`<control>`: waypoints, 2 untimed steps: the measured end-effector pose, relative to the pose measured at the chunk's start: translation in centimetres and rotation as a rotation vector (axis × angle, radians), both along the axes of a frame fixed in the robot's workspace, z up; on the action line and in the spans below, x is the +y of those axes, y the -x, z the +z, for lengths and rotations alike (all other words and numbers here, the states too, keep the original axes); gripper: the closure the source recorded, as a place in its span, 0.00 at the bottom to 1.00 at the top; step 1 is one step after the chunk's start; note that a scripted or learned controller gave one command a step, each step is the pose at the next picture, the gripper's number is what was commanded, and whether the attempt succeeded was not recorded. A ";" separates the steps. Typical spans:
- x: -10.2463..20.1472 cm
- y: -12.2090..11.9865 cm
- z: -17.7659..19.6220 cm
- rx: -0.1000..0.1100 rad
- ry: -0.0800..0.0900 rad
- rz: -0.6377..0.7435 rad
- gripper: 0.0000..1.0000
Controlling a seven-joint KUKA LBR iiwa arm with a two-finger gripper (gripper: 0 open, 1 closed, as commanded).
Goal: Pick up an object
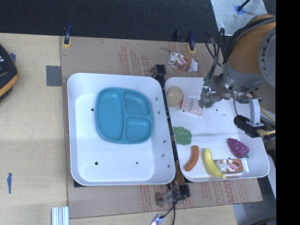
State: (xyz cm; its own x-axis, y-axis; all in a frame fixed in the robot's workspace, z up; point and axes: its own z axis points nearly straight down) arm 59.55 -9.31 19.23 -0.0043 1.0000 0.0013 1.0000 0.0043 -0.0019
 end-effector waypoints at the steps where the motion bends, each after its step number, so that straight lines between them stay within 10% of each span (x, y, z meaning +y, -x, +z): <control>1: -0.1 0.0 0.0 0.001 0.001 0.000 0.00; 2: 0.2 2.4 -0.1 0.002 0.001 -0.001 0.00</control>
